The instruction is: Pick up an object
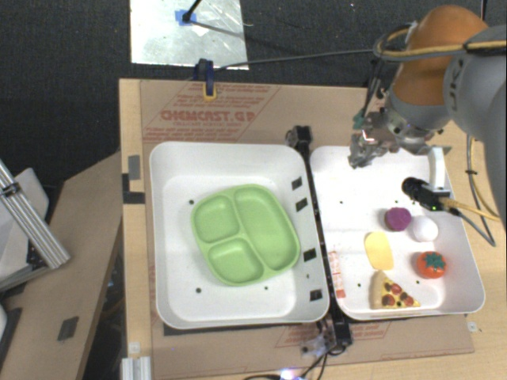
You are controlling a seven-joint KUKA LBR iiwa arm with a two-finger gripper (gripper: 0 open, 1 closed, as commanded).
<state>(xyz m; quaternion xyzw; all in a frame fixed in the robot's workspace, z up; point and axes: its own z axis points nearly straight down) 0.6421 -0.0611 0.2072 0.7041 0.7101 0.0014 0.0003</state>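
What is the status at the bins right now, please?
Gripper high over right bin, nothing seen held. Toy food clustered near front. Green tray in left bin.

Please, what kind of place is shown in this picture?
Probably a robotics lab test bench, not a kitchen. Two shallow white plastic bins sit side by side on cardboard; toy foods like a pizza slice lie in the right one, and a grey robot arm reaches in.

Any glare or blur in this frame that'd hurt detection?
Camera view: the foil sheet at the top glares; both white bins are bright and low in contrast, so the white ball barely stands out; the claw looks soft and its fingers are unclear.
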